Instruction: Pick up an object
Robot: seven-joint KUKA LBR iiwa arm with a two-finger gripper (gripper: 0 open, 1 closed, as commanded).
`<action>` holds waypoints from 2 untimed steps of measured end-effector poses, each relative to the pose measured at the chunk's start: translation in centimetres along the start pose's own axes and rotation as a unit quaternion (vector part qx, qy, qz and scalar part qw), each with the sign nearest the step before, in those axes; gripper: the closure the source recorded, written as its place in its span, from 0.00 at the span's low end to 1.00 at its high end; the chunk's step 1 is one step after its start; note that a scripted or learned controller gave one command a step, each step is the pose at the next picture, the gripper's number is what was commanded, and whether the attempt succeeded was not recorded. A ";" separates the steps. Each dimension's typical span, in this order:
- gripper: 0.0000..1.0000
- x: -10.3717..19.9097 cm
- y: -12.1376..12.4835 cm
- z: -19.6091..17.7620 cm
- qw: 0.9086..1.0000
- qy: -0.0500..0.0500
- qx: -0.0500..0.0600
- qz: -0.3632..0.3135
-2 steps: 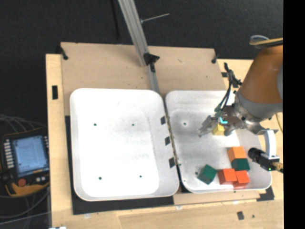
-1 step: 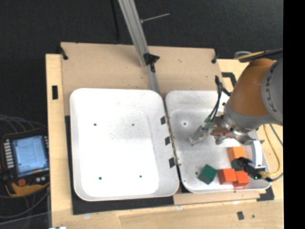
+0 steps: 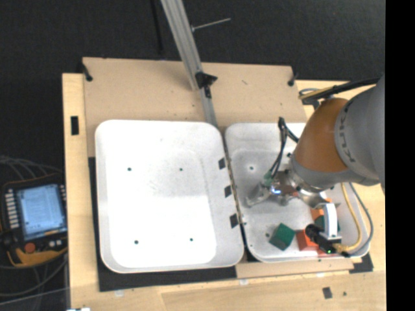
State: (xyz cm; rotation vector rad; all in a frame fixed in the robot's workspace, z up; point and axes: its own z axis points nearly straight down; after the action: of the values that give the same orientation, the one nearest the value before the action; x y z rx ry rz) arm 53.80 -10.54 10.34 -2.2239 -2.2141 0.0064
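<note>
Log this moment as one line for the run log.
arm: over right bin | gripper: low in bin, nothing seen held | green block: on bin floor | orange object: beside it

Dark floor (image 3: 78, 18) surrounds the setup on the upper and left sides, near black, matte. Pale wooden tabletop (image 3: 253, 86) fills centre frame, a lighter board laid on a wider base. Small black clips sit at its upper corners. A black mat (image 3: 168, 276) shows under the bins along the lower edge. A grey metal pole (image 3: 185, 37) slants down from the top and ends at a black clamp. At far left, a handheld control pendant (image 3: 35, 212) with a lit bluish screen, cables trailing. Light is even, from overhead.
</note>
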 end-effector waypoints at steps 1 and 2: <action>0.00 -0.1 0.1 0.6 1.000 0.000 -0.003 0.000; 1.00 -0.2 0.2 -0.6 1.000 0.000 -0.005 0.004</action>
State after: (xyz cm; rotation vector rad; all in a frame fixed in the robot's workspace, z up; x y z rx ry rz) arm 54.00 -10.75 10.91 -2.2368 -2.2112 -0.0062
